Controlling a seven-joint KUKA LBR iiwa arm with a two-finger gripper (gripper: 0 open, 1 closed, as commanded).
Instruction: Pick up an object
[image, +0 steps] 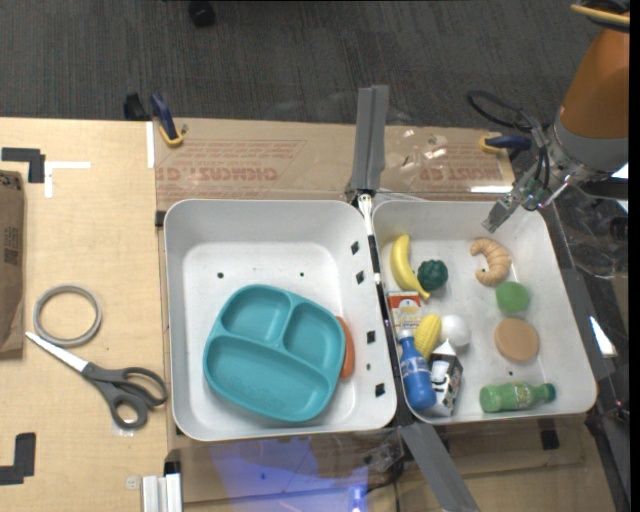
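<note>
One gripper (500, 218) at far right corner of right bin (572, 300), hanging off grey arm (590, 95) with orange band, tilted down and left. Open or closed: cannot tell from this angle.

Closest to it, croissant (491, 260), just below the tip, apart from it, lying on the bin floor. Green ball (513, 296) right below croissant, near touching. Tan disc (517, 340) below that. Green bottle (515, 396) lying flat along near wall, cap to the right.

Left half of same bin: banana (401, 265) curved along the dividing wall, dark green lump (432, 273) just beside it. Red-white carton (405, 305) under banana's lower end. Corn (428, 335) and white ball (455, 328) side by side, touching. Blue bottle (415, 375) and black-white can (447, 380) packed together at near left corner.

Left bin (200, 240): teal divided plate (275, 350) at near side, orange thing (346, 350) peeking from under its right edge.

Counter (80, 220) at left: tape ring (68, 313), scissors (100, 378) just below it, blades pointing up-left. Brown bag (10, 260) at left edge. Cardboard (260, 160) behind bins, blue clamp (165, 118) at its left corner.
</note>
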